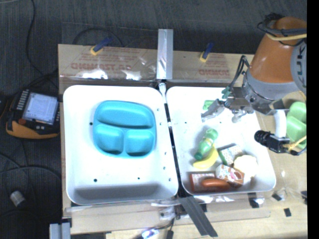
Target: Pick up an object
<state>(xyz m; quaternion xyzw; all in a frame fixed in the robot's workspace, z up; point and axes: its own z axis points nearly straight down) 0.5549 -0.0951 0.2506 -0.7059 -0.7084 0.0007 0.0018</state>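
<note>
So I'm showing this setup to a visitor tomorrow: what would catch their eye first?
Probably the bright blue three-compartment plastic tray lying alone in the left white bin. Next, the orange-banded grey arm entering from the right, its pincer hovering over the right white bin, above a colourful clutter of toy food crowded at that bin's near end.

Even, fairly bright overhead light is falling across the scene, and the two white bins (pixel 169 133) are showing almost washed out. Glare is streaking the clear plastic sheet (pixel 119 66) above the bins, hiding its printed lettering. Soft, short shadows are sitting under the blue tray (pixel 124 128) and along the bin walls. The dark carpet (pixel 30 44) is staying dim and grainy. The whole picture is looking slightly soft, with small items blurring together at lower right.
</note>
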